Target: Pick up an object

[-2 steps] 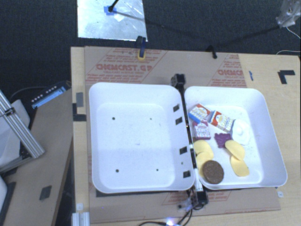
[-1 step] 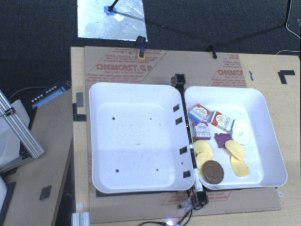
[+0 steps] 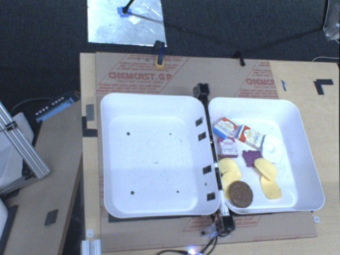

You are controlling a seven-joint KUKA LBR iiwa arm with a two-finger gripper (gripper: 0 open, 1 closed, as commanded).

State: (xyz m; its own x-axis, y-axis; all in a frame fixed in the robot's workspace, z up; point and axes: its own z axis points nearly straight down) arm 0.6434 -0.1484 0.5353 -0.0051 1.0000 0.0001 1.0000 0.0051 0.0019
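Note:
The right bin holds several small items bunched toward its left side. Two red-and-white packets lie at the top of the group, with a purple-and-white packet below them. A purple grape cluster sits in the middle beside a white round piece. Yellow pieces lie lower down, and a brown round cookie rests near the bin's front left corner.
The left bin adjoins the right one along a black clipped seam. Both stand on a cardboard sheet. A shiny metal plate lies behind the bench. An aluminium frame stands at the left.

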